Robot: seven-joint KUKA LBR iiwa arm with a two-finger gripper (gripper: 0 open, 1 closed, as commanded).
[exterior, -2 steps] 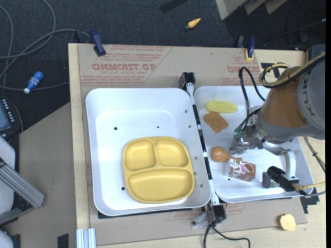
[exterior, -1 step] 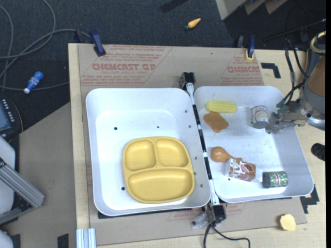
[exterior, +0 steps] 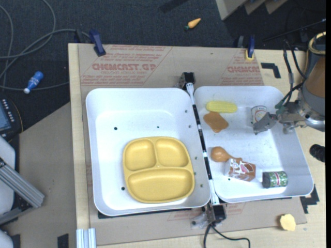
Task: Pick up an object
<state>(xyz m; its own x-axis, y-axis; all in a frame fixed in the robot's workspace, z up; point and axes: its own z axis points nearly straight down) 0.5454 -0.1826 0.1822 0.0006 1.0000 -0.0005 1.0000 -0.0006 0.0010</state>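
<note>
In the left bin (exterior: 98, 138) you see a yellow divided plate (exterior: 158, 168). In the right bin (exterior: 295, 154) lie a corn cob (exterior: 222, 106), brown pieces (exterior: 215, 121), a wrapped packet (exterior: 241, 169) and a small can (exterior: 274, 179). The tool (exterior: 261, 124) hangs over that bin's upper right, grip state unclear.

two shallow white plastic bins (exterior: 98, 138) sit side by side. one holds one yellow three-compartment plastic tray (exterior: 158, 168). the other holds five small items, among them one yellow corn cob (exterior: 221, 106) and one dark green can (exterior: 274, 179).

Even bright overhead light, soft shadows, bins (exterior: 98, 138) near blown out, sl. grainy
</note>
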